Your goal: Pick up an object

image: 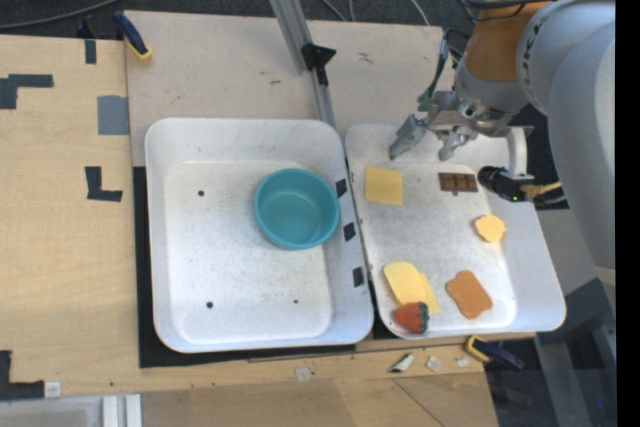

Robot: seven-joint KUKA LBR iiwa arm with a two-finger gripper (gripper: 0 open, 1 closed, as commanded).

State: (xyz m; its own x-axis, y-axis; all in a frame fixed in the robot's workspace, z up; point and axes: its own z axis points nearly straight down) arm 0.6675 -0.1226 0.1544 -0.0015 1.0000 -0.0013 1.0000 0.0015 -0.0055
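Note:
My gripper (424, 145) hangs over the far edge of the right bin (530, 315), its two grey fingers spread apart with nothing between them. Just below and left of it lies a yellow square slice (384, 186). A brown chocolate piece (458, 182) sits to the gripper's lower right. Further toward the front are a small yellow chunk (489, 229), a pale yellow piece (409, 283), an orange-brown piece (468, 294) and a red strawberry (410, 318).
The left bin (180, 315) holds a teal bowl (295, 207). A slanted metal pole (290, 15) rises behind the bins. Cables run along the back. A black part (505, 183) of the arm overhangs the right bin's right rim.

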